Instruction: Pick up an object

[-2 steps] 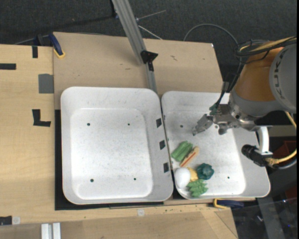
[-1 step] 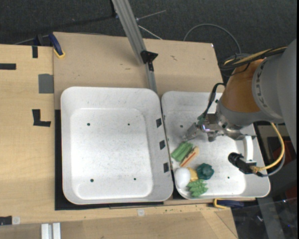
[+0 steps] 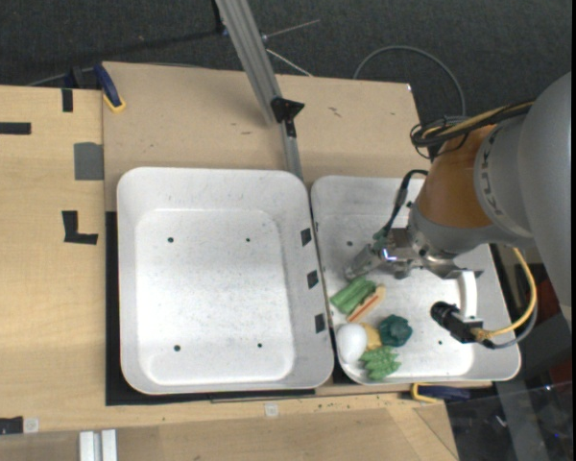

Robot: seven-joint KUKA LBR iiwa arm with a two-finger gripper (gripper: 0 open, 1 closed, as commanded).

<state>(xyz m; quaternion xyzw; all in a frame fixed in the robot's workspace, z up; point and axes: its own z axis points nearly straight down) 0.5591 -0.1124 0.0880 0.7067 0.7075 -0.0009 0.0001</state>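
My gripper [image 3: 376, 256] hangs over the middle of the right bin [image 3: 350, 209], reaching in from the right. Just below and left of it lies a green oblong piece [image 3: 352, 295] with a thin orange stick [image 3: 366, 306] beside it. Nearer the bin's front edge sit a white round object [image 3: 351, 338], a dark teal lump [image 3: 395, 330] and a light green knobbly piece [image 3: 380, 361]. Nothing shows between the gripper and these objects, and the gripper sits apart from the green piece.
The left bin [image 3: 144, 257] stands beside the right one, sharing a raised divider [image 3: 312, 277]. A grey metal pole [image 3: 254, 51] slants in from the top toward the bins' junction. Wooden bench surface surrounds both bins.
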